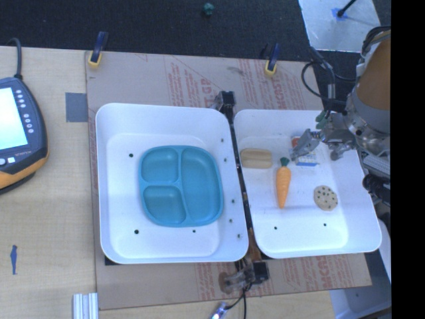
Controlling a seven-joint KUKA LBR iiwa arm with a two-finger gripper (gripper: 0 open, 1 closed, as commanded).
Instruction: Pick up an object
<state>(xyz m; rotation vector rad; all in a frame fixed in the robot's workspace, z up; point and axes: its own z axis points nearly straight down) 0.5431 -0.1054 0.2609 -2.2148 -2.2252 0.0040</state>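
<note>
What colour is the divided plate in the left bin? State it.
Light blue; the divided plate shows clearly in the camera view.

A single fixed camera looks down at a slant on the tabletop (53, 244), set far enough back to take in both white bins: the left bin (113, 121) and the right bin (358, 234). The arm (375, 78) enters from the frame's right.
</note>
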